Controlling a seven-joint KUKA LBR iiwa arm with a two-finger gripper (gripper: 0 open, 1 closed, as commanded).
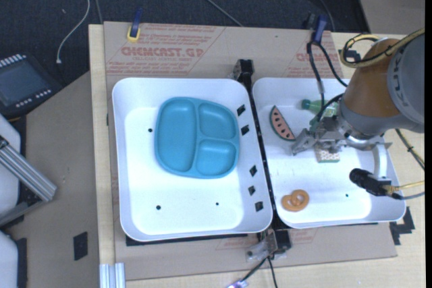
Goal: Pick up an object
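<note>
The right bin (378, 209) holds a watermelon-slice toy (281, 123) near its left wall and an orange pretzel-like ring (295, 199) at its front left. A green object (309, 104) peeks out at the back, partly hidden by the arm. My gripper (320, 142) hangs low over the middle of this bin, reaching in from the right. A small brown and white speckled piece (329, 155) lies right under its front edge. The grey and orange wrist covers much of the gripper, so what it touches is unclear.
The left bin (128, 145) bears a blue divided plate (197, 136). A black divider with clips (251, 138) runs between the bins. Cables (324, 57) trail along the back right of the bench. A black part of the arm (368, 181) sticks out over the right bin's front.
</note>
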